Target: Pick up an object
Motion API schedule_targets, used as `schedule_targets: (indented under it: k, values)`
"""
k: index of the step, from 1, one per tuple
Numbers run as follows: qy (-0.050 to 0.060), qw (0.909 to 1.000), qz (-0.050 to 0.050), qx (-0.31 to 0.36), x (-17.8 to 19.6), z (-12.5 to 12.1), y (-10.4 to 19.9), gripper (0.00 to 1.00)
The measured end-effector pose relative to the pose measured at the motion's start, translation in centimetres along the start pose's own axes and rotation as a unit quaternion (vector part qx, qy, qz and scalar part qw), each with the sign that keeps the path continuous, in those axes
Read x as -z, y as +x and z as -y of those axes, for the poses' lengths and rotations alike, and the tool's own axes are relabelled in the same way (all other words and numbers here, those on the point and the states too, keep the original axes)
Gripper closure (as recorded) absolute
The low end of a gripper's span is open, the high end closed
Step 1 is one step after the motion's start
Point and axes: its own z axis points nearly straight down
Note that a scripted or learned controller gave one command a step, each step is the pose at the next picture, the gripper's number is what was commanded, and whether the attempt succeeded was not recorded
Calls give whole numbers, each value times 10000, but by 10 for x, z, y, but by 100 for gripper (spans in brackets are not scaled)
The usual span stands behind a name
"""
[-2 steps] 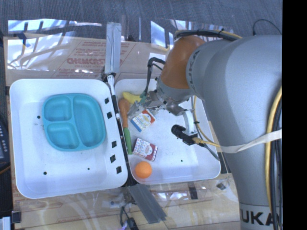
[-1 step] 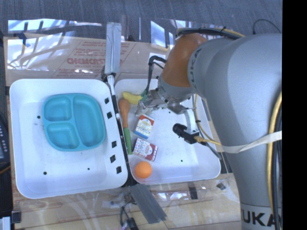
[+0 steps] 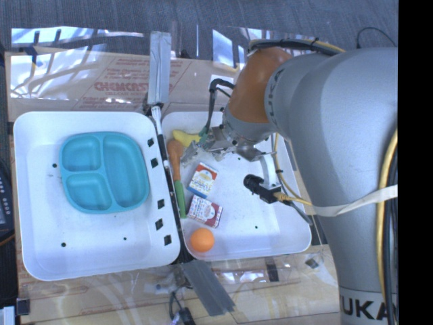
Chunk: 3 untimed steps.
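The arm reaches in from the right over the right bin [image 3: 287, 239], and its hand [image 3: 206, 143] hangs low at the bin's far left corner. Whether the hand is open or closed cannot be told from here, and nothing can be seen held in it.

Just beside the hand lie a banana [image 3: 184, 138] and a carrot [image 3: 174, 156], the carrot running down along the bin's left wall. Nearer the middle sit two small cartons [image 3: 202, 179] [image 3: 205, 211], close together. An orange ball [image 3: 201, 240] rests at the near edge. The left bin [image 3: 40, 249] bears a blue tray [image 3: 103, 171].

This looks like the approach or grasp step, aimed at the banana or carrot. The next move probably calls for a firm close on one item, then a straight lift clear of the wall.
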Motion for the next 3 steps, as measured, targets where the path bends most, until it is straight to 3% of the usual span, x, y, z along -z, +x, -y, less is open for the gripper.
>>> schedule_targets:
  k: [1,2,3]
  values:
    - [-16,9993,-1,381,-10,69,-2,0]
    - [-4,9992,-3,397,-1,69,-2,100]
    - [-32,10000,6,-40,92,1,60,100]
